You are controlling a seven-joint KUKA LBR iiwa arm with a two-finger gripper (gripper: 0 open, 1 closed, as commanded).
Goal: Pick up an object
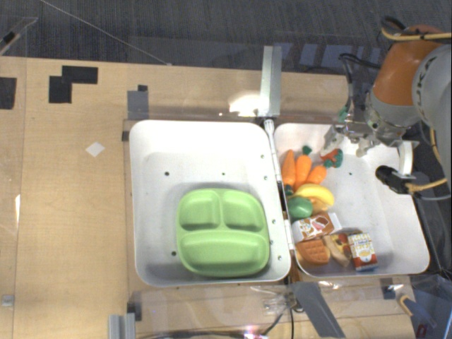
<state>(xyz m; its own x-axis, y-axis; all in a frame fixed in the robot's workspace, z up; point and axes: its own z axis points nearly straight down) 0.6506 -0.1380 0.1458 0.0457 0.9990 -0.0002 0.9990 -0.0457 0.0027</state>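
Note:
The right bin (395, 217) holds toy food along its left side. Orange carrots (302, 168) lie by a yellow banana (316, 194) and a green pepper (299, 207). Further front are a small printed packet (314, 226), a brown bread piece (313, 251) and a carton (361, 250). A small orange piece with a green end (333, 158) lies at the back. My gripper (349, 143) hangs over the bin's back part, just right of that small piece. It is open, with nothing between its fingers.
The left bin (155, 154) holds a green divided plate (222, 232) in its front half. A metal post (271, 83) stands behind the wall between the bins. The arm's orange band (395, 76) and cables (402, 179) hang over the right bin's back right corner.

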